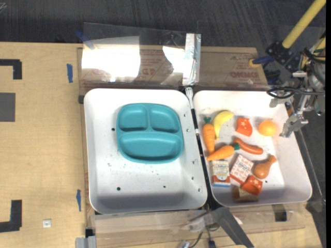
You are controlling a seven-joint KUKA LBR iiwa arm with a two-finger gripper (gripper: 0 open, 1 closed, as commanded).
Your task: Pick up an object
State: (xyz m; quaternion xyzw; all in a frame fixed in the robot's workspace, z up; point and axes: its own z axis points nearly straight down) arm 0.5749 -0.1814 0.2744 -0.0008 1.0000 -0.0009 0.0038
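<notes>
wrist hardware (305, 94): grey metal parts, right edge of frame
cables: black loops beside it
gripper (290, 126): pale grey finger piece, lower end

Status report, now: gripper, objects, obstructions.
Gripper over right bin's right rim, holding nothing. Toy food piled in that bin, untouched. Teal plate in left bin, out of the way.

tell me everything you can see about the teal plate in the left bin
The teal plate is a rounded-rectangle divided tray that looks like smooth plastic, with three compartments: two smaller ones along its far side and one wide one along its near side. It lies flat and right side up on the floor of the left white bin, toward the far half. Nothing sits in its compartments, and nothing else touches it.
</notes>
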